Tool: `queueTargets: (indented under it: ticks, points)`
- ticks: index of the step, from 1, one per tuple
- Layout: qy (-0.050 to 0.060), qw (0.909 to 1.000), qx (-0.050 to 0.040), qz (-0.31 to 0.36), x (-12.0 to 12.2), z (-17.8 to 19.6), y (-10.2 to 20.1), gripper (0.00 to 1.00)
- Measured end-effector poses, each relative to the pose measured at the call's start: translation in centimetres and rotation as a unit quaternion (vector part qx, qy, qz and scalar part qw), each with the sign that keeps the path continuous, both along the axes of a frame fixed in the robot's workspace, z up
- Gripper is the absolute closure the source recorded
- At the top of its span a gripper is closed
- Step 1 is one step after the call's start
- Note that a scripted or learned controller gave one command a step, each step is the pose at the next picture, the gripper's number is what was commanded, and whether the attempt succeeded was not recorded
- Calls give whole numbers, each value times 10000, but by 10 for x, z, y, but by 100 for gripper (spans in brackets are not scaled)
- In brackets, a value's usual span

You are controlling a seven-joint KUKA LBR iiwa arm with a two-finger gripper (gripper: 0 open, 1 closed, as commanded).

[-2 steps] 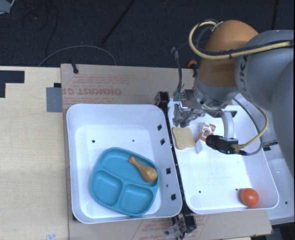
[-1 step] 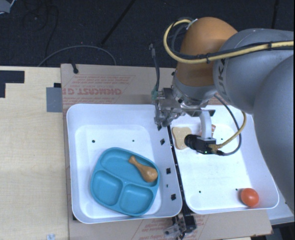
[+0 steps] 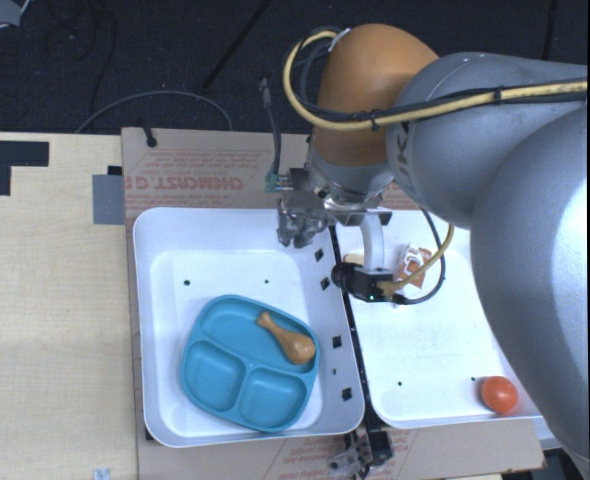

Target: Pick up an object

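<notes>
A blue divided plate (image 3: 207, 373) lies in the left bin (image 3: 161, 268), toward its front. A tan toy drumstick (image 3: 288, 339) rests on the plate's upper right section. An orange-red ball (image 3: 498, 394) sits at the front right of the right bin (image 3: 430, 353). A small white and orange item (image 3: 415, 263) lies near the back of the right bin, partly behind a cable. My gripper (image 3: 300, 230) hangs over the back right corner of the left bin, above and behind the plate, and I see nothing in it.
The divider where the two bin walls meet (image 3: 347, 338) runs just right of the gripper. The arm's grey body covers the right bin's far side. Cardboard (image 3: 195, 173) lies behind the bins, and the wooden bench (image 3: 45, 308) stretches left.
</notes>
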State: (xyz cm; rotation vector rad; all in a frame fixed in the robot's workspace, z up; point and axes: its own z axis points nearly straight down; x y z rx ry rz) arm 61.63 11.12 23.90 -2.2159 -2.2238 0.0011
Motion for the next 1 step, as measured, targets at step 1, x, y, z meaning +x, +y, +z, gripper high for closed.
queueTargets:
  ticks: [1]
  points:
    - [7,10000,-8,-5,-1,0,-1,0]
